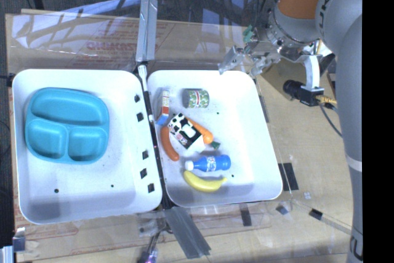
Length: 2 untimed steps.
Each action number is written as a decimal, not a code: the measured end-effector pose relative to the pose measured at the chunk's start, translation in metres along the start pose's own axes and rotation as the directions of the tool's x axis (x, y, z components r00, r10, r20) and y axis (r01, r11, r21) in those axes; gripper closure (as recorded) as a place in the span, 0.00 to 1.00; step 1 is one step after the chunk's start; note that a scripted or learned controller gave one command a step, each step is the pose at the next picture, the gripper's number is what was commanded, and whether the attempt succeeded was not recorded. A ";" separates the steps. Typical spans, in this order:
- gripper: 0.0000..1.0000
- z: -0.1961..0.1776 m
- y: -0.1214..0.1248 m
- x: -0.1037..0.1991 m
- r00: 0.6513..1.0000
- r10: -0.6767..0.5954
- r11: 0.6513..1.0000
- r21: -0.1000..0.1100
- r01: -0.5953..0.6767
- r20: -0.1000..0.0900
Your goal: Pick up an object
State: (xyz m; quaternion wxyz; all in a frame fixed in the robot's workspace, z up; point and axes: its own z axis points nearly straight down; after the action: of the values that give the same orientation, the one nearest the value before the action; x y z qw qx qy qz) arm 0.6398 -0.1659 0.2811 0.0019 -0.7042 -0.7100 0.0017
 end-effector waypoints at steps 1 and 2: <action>0.00 0.129 -0.029 0.006 0.984 0.176 0.984 0.001 -0.176 -0.001; 0.00 0.176 -0.050 0.023 0.997 0.076 0.997 -0.001 -0.076 -0.001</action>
State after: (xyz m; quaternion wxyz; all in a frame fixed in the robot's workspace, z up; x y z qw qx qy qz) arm 0.5886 -0.1427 0.1049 0.0018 -0.7308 -0.6825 0.0009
